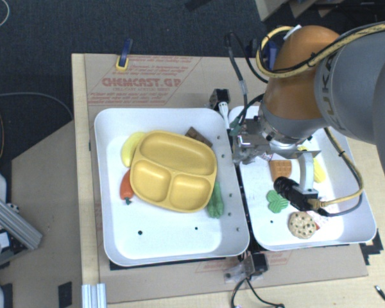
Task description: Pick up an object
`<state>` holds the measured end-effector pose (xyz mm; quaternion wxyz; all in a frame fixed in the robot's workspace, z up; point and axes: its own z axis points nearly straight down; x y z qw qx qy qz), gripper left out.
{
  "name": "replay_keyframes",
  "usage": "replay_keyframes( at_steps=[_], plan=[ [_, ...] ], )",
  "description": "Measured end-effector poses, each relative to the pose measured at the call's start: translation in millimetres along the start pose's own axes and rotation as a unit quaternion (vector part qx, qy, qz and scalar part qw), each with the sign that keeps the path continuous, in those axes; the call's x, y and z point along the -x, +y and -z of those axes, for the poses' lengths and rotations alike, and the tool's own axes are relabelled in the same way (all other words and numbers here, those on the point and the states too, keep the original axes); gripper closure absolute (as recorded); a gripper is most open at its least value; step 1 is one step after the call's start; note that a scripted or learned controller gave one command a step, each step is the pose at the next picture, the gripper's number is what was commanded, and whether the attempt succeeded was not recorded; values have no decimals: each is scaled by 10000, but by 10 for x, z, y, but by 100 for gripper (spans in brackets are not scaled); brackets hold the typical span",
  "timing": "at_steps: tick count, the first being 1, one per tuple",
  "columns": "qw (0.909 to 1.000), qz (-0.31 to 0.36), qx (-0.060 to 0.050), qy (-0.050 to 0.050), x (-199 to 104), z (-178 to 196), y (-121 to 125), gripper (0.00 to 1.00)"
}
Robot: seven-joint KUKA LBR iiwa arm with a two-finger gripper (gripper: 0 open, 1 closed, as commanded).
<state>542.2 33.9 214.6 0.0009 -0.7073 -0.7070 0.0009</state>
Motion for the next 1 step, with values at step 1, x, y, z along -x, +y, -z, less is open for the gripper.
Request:
replay_keyframes(
  at_steps=[1],
  plan=[
    [10000,2,29,-1,59,163,69,100]
  ],
)
